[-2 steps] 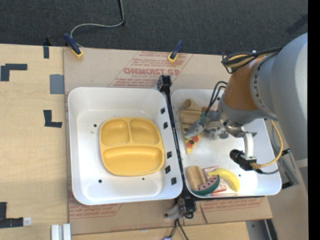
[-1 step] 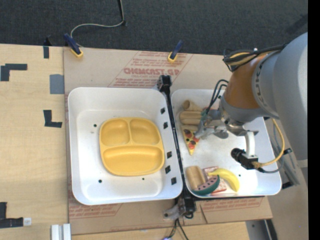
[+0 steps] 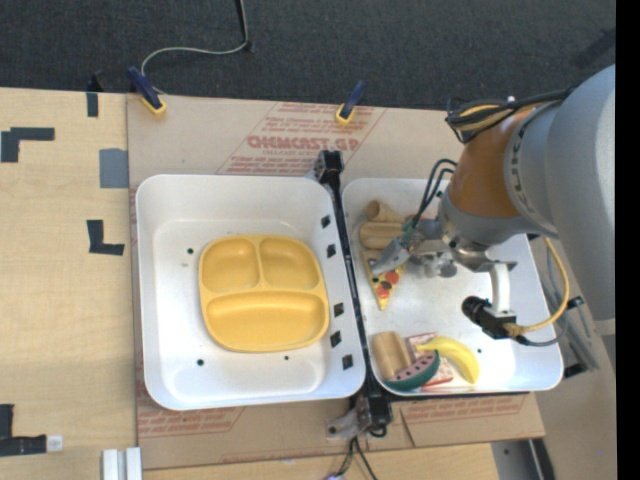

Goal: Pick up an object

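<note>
Tool (image 3: 385,260): low in right bin (image 3: 520,368), tips beside a small red-yellow toy (image 3: 383,286) and wooden pieces (image 3: 378,230); grip state cannot be told. Likely target: that toy, loose on the bin floor. Arm (image 3: 520,183): reaching from right, wrist bent down. Banana (image 3: 455,358), melon slice (image 3: 418,374) near front wall. Left bin (image 3: 165,298): yellow tray (image 3: 264,294).

The arm (image 3: 560,158) runs out past the picture's right edge and hides part of the right bin (image 3: 520,368) beneath it. Beside the wooden block (image 3: 380,234), the small red and yellow piece (image 3: 383,286) is too small to identify.
</note>
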You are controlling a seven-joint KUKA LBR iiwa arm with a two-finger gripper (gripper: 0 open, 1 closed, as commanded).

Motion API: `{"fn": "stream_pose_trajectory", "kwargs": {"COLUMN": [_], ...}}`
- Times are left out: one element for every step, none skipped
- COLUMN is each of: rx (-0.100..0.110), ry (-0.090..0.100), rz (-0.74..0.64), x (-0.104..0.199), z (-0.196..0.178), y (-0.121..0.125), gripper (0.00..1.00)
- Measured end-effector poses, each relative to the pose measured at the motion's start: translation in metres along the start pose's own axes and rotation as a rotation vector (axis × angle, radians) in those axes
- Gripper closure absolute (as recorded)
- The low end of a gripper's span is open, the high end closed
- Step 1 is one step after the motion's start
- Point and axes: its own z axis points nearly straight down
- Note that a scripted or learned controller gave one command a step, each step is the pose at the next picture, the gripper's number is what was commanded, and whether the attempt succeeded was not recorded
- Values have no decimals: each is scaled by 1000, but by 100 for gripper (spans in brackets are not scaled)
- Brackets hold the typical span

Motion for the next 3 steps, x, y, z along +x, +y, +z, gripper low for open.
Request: {"fn": "stream_pose_trajectory", "kwargs": {"rx": [51,97,41], "ry": [5,6,-2], "rz": [8,17,8], "x": [-3,-11,-10], "z": [21,24,25], "y": [60,76,62], "gripper": [0,0,0]}}
